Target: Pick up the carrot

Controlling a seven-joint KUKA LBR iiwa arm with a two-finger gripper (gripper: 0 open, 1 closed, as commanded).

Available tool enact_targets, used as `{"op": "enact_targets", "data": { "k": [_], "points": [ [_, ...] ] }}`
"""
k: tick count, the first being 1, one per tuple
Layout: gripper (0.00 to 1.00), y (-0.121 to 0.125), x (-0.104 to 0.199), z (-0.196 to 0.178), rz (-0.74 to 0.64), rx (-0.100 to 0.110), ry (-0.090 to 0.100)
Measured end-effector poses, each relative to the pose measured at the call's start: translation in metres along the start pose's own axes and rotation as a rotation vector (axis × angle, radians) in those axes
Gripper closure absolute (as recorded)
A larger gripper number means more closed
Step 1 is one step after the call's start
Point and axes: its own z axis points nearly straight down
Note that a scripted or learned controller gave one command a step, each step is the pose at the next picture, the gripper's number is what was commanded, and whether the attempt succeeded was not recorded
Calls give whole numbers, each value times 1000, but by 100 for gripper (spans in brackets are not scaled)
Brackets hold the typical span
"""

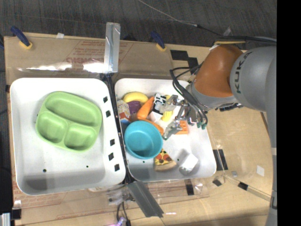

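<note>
Brown cardboard covers the desk, on which two white bins are set side by side. The carrot is seen lying tilted in the right bin, near its far edge, between the yellow banana at the far left corner and the claw. It has not been lifted; the whole pick is judged to remain. The claw is lowered into the middle of the right bin, just beside the carrot's near end, over a small orange item. Whether it is apart or together cannot be told, and nothing is seen to be held.

The blue bowl is crowded against the carrot's lower end, a purple item touches its left side, and a black-and-white printed pack sits on its right, so a clean approach is judged to be tight. A pizza slice and a white block lie near the front edge. The green divided plate is placed in the left bin.
</note>
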Motion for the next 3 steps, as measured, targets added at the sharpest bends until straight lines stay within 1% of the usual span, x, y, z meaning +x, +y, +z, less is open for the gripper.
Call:
{"op": "enact_targets", "data": {
  "k": [1,2,3],
  "points": [
    [0,4,-4,12,173,2,-9],
    [0,59,15,11,374,1,-22],
    [100,60,10,-4,368,-1,-36]
  ]
}}
